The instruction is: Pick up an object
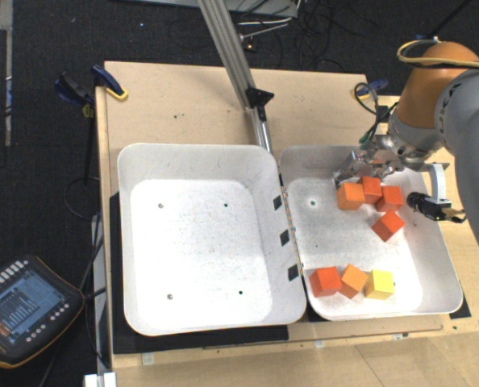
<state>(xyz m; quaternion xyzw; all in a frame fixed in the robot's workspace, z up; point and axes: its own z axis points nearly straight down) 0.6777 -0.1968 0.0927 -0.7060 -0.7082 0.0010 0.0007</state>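
The arm reaches into the right bin, its gripper low near the far edge, just above a cluster of three orange blocks. Whether the pincer is released or clenched cannot be told. A fourth orange block lies nearer the bin's right edge. Along the near edge sit a red-orange block, a light orange block and a yellow block. The left bin stands beside it.

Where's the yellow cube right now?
In the right bin, near its front edge: the yellow cube ends a row beside two orange cubes.
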